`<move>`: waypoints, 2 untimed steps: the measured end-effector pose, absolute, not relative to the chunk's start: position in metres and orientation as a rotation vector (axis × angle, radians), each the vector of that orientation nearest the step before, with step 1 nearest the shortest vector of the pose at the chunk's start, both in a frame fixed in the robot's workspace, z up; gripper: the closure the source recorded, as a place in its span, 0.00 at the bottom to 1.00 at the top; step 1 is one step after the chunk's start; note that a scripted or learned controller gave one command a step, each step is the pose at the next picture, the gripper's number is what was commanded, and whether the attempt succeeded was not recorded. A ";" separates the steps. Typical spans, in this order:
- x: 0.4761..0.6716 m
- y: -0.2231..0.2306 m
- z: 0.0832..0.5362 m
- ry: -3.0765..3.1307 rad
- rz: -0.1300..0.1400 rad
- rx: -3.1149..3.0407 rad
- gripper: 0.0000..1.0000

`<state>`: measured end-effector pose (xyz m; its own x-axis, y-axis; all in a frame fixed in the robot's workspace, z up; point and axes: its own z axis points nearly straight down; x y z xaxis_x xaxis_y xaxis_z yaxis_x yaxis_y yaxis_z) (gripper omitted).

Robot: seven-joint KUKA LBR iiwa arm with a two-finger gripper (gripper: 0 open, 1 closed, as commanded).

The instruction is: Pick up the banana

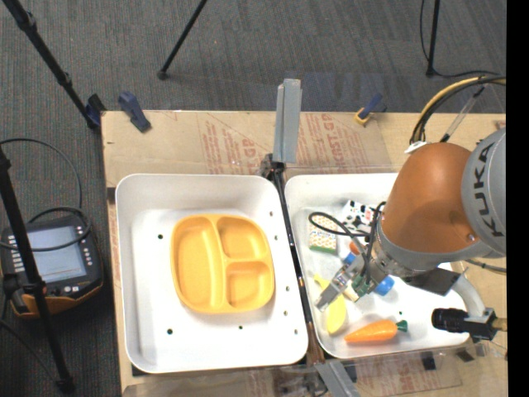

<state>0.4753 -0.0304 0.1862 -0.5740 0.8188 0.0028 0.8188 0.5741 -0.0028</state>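
This looks like a robotics lab rather than anyone's home. A plywood bench (207, 143) stands on grey carpet (248, 31), with clamps (132, 110) gripping its far edge. Black tripod legs (186, 31) splay across the floor around it. A control pendant (51, 259) with a lit screen sits off to the left, cables trailing from it. Two white bins (136, 222) sit side by side on the bench, and a branded industrial arm (438, 209) reaches over them.

banana (335, 313): yellow, lying flat in right bin near its front-left corner, upper end hidden under the gripper, just left of the carrot.
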 end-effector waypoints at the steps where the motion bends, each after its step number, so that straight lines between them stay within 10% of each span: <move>1: 0.477 -0.037 0.186 -2.817 0.001 -1.384 0.00; 2: 0.488 -0.030 0.186 -2.836 0.001 -1.345 0.00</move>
<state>0.4880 -0.0301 0.1863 -0.6328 0.7743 0.0023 0.7743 0.6328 -0.0017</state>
